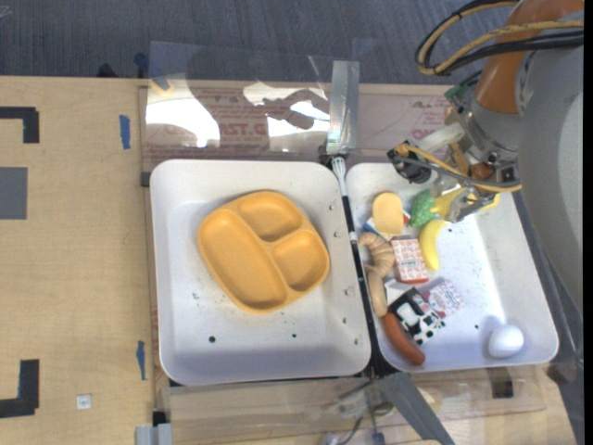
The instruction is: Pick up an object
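the gripper [443, 189] hovers at the right bin's [528, 276] far edge, approaching; i cannot tell its state. nearest are a green toy [423, 209] and banana [431, 244]; next, descend onto one.

Left bin [176, 276]: tray [263, 249] in middle. Right bin [519, 286]: items clustered along left side, egg [506, 340] at near right corner, gripper [454, 193] over far edge.

i see two bins [176, 276] of smooth white plastic with a slight sheen, and a matt yellow plastic divided plate [264, 248]. the bench [65, 276] looks like rough matt board, with glossy clear film [241, 114] behind.
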Available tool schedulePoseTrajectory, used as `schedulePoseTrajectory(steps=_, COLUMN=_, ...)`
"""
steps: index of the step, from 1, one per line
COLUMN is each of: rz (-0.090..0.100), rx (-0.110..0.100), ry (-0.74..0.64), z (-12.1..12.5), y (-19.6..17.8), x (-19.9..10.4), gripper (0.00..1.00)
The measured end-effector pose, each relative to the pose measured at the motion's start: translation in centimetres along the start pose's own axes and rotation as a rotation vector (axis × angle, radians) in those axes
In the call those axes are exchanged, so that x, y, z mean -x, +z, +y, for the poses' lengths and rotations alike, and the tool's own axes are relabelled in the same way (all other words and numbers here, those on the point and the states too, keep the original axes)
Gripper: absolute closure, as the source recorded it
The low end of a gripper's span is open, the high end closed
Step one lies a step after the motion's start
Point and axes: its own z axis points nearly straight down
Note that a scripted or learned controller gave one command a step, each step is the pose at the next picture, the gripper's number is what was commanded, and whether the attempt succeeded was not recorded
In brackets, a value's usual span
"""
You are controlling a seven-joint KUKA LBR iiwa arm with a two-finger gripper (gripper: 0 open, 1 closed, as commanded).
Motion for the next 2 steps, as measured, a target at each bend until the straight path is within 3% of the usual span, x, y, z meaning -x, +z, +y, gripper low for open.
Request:
schedulePoseTrajectory(steps=1, rz=-0.001, rx=-0.001, ry=-0.001, z=-0.1, y=0.0, x=0.0, gripper=0.0)
schedulePoseTrajectory(steps=2, rz=0.01, rx=0.002, ry=0.087, z=2.1, y=10.0, x=2.4, gripper=0.0)
